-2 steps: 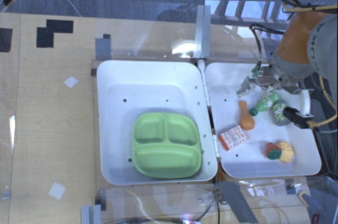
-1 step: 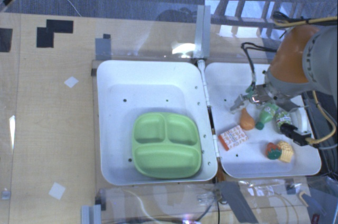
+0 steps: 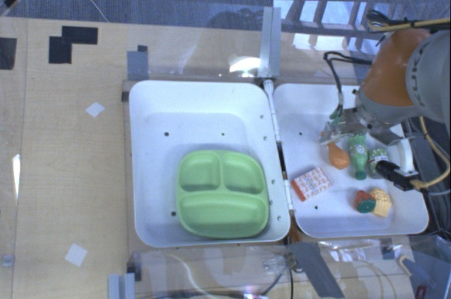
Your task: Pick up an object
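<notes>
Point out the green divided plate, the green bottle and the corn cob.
green divided plate (image 3: 223,193): camera view, on the ridge between its compartments.
green bottle (image 3: 359,156): camera view, middle of its body.
corn cob (image 3: 381,202): camera view, middle of the yellow kernels.

No readable text; carton (image 3: 311,183) print perhaps blurred

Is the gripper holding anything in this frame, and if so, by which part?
Cannot be told. The gripper is low in the right bin, just above the orange piece and green bottle, with nothing visibly between its fingers.
</notes>
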Controlling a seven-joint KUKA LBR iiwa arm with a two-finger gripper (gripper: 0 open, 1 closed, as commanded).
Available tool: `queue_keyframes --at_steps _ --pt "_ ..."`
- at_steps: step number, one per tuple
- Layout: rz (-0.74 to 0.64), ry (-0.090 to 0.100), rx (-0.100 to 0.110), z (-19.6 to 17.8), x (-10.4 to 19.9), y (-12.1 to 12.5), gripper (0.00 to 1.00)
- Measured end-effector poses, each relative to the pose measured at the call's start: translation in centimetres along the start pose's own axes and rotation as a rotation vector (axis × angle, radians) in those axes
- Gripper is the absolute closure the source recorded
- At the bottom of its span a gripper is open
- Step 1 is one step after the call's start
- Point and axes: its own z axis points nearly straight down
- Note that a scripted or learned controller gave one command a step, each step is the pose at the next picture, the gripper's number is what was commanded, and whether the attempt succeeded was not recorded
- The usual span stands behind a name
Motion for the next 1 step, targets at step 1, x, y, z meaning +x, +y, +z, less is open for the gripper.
queue_keyframes --at_steps 1 --pt "0.163 0.003 0.013 -8.47 6.81 1.06 1.0"
